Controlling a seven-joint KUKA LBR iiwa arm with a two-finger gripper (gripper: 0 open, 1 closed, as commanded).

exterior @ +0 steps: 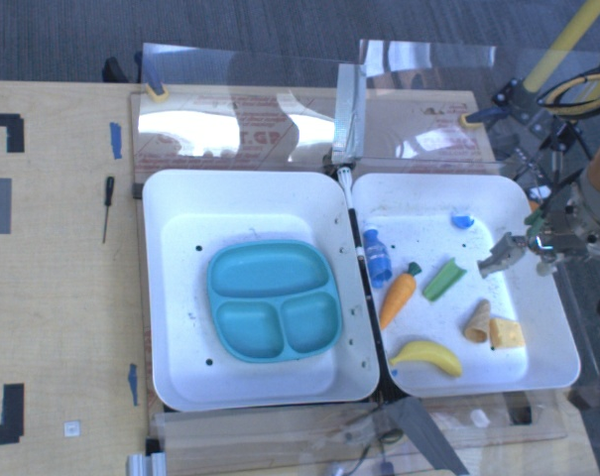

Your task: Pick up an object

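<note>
No legible text, label, brand, number or sign was present. Faint reddish printing appeared on the cardboard panel [250, 132] behind the left bin [171, 206], beneath glare from clear plastic sheeting, but its characters were too blurred and washed out to be read.

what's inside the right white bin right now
The right bin holds a small blue bottle, carrot, green piece, banana, blue cap and two tan pieces. The gripper covers some floor.
</note>
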